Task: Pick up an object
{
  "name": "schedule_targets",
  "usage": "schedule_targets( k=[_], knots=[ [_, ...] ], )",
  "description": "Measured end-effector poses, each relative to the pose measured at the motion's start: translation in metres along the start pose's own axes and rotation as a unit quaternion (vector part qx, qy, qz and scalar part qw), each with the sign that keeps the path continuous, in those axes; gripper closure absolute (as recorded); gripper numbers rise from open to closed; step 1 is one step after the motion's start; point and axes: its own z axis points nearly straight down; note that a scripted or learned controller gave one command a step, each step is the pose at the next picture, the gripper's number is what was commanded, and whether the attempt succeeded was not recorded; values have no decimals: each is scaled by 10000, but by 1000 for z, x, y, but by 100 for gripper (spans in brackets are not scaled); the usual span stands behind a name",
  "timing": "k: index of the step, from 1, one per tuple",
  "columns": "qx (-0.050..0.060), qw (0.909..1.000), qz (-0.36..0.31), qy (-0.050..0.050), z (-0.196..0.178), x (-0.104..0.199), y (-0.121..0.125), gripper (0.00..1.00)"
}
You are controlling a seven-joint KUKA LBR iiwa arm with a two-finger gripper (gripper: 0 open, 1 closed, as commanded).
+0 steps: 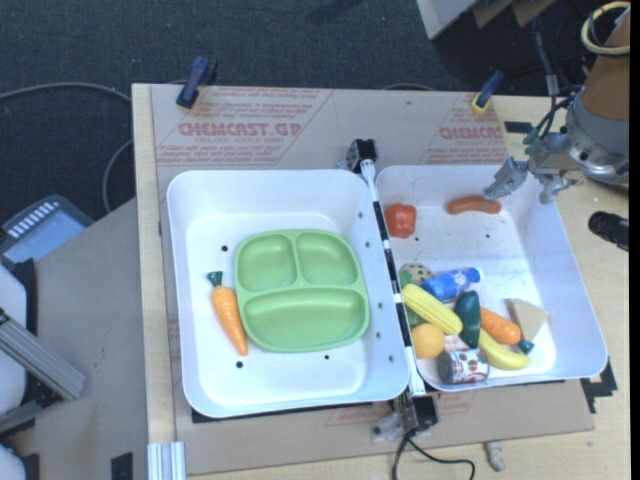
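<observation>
The gripper (pixel 525 180) hung over the far right corner of the right bin (pixel 570 258). Its two fingers were spread open with nothing between them. A toy sausage (pixel 473 206) lay in the bin just beside the gripper's left finger.

Near the bin's left wall sat a red toy pepper (pixel 400 219). The rest of the toys were piled at the near end of this bin. There was a yellow corn cob (pixel 431 309), a blue bottle (pixel 450 283), a dark green vegetable (pixel 469 317), an orange carrot (pixel 499 327), a yellow banana (pixel 505 355), an orange ball-shaped fruit (pixel 427 341), a small can (pixel 462 364) and a tan wedge (pixel 527 318) that looked like bread or cheese.

The left bin (pixel 200 208) held a green plate (pixel 300 290) with three parts. A second carrot (pixel 228 314) lay just beside the plate's left edge. Both bins sat side by side on the table (pixel 150 168).
</observation>
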Motion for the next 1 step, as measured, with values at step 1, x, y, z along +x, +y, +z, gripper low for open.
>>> schedule_targets(
  k=[1],
  knots=[
    [1, 10000, -10, 9, 58, 50, 36, 0]
  ],
)
